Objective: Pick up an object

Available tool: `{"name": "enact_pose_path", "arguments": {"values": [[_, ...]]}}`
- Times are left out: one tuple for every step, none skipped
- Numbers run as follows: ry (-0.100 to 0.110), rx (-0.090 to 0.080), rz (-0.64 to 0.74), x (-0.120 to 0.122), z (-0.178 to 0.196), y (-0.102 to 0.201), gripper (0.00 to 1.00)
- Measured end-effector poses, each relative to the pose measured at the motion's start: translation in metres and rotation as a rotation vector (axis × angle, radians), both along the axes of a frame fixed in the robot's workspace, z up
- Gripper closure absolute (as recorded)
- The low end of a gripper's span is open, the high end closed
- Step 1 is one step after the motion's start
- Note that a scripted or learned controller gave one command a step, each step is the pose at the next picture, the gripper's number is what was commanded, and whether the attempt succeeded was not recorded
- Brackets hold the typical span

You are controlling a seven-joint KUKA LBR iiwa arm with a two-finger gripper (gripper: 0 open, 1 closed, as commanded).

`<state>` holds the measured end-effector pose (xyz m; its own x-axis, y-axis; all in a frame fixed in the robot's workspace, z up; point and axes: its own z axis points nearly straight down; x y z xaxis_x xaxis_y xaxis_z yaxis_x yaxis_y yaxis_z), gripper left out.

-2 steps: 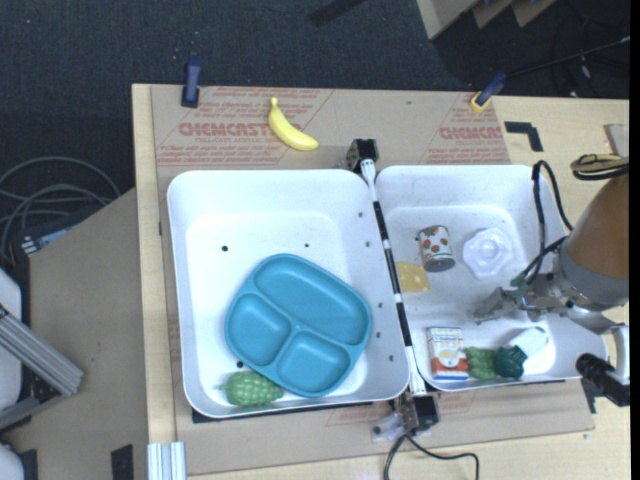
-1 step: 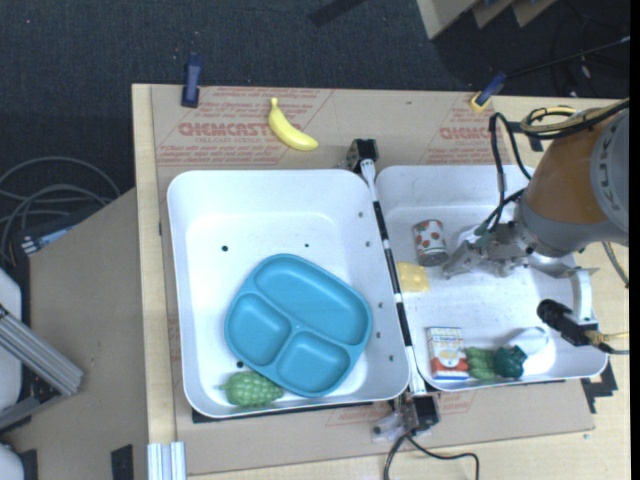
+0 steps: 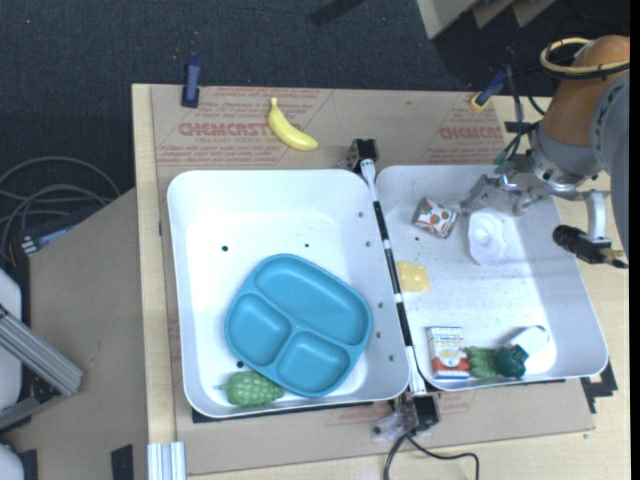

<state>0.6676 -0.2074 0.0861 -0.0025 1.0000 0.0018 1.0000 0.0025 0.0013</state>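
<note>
Lying in the right bin (image 3: 570, 308), upper middle of the frame's right half, a small red-and-white carton (image 3: 435, 218) sits just left of the gripper (image 3: 497, 190). Whether the gripper's fingers are open or closed I cannot tell; nothing is visibly held. A white object (image 3: 488, 238) rests just below it. The left bin (image 3: 200, 218) holds a blue divided plate (image 3: 298, 322). A banana (image 3: 290, 128) lies on the bench beyond.

A small red-and-white carton (image 3: 434, 217) lies tilted in the right bin's (image 3: 560, 298) far-left part.
</note>
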Motion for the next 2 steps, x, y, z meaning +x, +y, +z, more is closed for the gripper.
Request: {"name": "enact_pose_path", "arguments": {"values": [[0.002,0.0,0.0,-0.012,-0.001,0.095,0.0],[0.003,-0.002,-0.004,-0.077,-0.002,0.045,0.0]]}}
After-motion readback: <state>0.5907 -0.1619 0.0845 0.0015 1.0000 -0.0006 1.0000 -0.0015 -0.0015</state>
